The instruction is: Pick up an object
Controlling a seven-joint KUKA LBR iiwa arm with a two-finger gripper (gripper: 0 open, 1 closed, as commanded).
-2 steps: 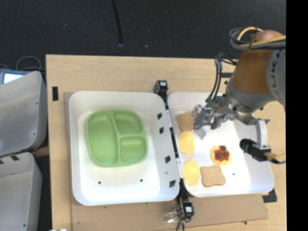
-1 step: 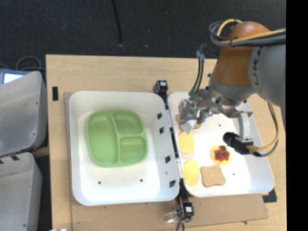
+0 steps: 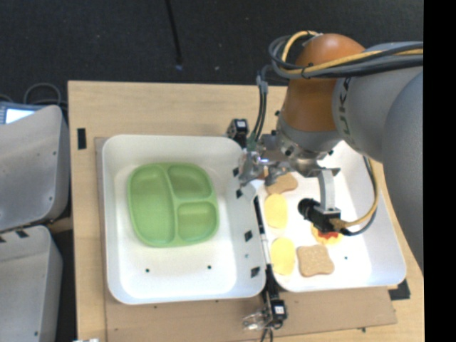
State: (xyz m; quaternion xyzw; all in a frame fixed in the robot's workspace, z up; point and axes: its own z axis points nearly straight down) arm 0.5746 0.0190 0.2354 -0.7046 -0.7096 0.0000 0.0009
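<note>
Arm (image 3: 335,98): grey with an orange band, nearest the lens, fills the upper right of the frame and reaches down toward the middle of the bench.
Bench (image 3: 85,105): pale wood, carries two white bins side by side.
Left bin (image 3: 114,262): shallow, white, left of centre.
Green tray (image 3: 172,204): three compartments, lies flat in the left bin, nearer its upper left half.
Gripper (image 3: 258,164): sits at the centre of the frame, over the wall between the two bins, near their upper edge; whether it is wide or narrow cannot be told from this angle.
Right bin (image 3: 385,255): white, partly covered by the arm.
Toast piece (image 3: 283,184): tan, just right of the gripper, at the upper left of the right bin.
Yellow pieces: one (image 3: 275,211) below the toast, another (image 3: 283,255) lower, both along the bin's left wall.
Bread slice (image 3: 314,261): brown, just right of the lower yellow piece.
Red and yellow item (image 3: 329,231): small, above the bread slice, beside a black fitting with cable.
</note>
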